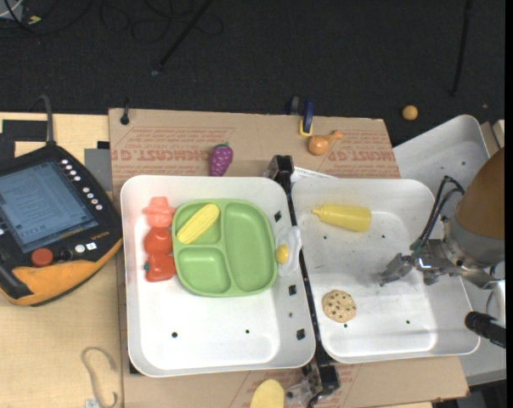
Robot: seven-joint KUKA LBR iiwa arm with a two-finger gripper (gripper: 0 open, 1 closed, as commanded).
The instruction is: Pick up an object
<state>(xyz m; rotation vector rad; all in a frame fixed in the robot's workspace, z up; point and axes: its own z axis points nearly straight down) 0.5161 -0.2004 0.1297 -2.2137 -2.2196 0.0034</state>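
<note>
Risk: the gripper (398, 269) sits low in the right bin (416, 195) over bare floor, so a close here likely grabs nothing; the cookie (339, 305) lies near, down-left of it, and the yellow bottle (343, 218) is up-left, well apart. Fingers look spread with nothing between them. Arm (481, 219) reaches in from the right, wrist angled down toward the bin's middle.
</note>
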